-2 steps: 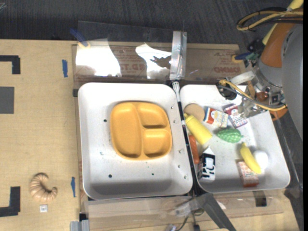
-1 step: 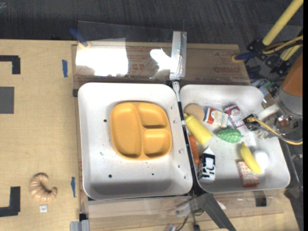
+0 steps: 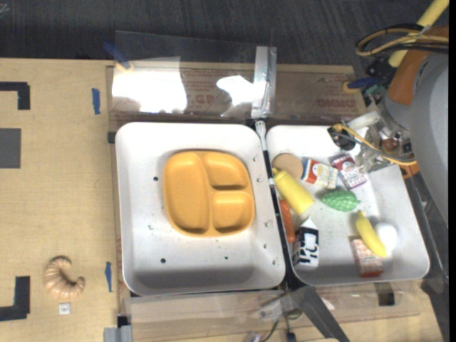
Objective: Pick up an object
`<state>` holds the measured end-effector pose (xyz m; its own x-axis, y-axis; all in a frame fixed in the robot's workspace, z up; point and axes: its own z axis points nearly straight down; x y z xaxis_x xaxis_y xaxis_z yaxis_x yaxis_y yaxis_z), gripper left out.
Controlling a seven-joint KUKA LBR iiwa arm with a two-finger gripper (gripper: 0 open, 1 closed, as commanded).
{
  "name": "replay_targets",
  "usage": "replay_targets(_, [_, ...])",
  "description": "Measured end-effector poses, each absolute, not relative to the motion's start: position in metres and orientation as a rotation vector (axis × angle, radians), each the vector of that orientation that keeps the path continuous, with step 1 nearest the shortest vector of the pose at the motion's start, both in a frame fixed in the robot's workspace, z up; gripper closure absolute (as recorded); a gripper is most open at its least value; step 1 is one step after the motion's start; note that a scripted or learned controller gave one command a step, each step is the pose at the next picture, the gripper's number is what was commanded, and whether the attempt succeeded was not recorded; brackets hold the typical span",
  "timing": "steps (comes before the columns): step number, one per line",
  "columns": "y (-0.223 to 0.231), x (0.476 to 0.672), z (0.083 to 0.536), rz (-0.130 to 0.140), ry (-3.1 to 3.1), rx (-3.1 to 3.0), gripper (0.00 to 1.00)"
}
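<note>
Left bin [image 3: 135, 191]: holds a divided tray [image 3: 209, 192] near its middle.
Right bin [image 3: 406, 226]: holds a bottle [image 3: 293, 191] at its left wall, a banana [image 3: 370, 234] right of it (several small items between).
Counter [image 3: 50, 191]: a croissant [image 3: 64, 277] lies left of both bins.

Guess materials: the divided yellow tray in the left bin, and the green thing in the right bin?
Divided yellow tray: likely moulded plastic, matte to semi-gloss, uniform colour, soft rounded compartment edges. Green thing: probably plastic or rubbery toy food, with a bumpy textured surface; too small to be sure.
</note>
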<state>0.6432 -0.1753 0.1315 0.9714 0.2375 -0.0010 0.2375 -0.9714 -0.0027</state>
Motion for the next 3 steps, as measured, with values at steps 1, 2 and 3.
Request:
replay_targets(1, [-0.172, 0.634, 0.246, -0.013, -0.334, -3.125, 1.0])
replay_targets(2, [-0.218, 0.554, 0.257, 0.002, -0.321, -3.125, 1.0])
replay_targets(3, [-0.216, 0.555, 0.255, 0.005, -0.328, -3.122, 0.0])
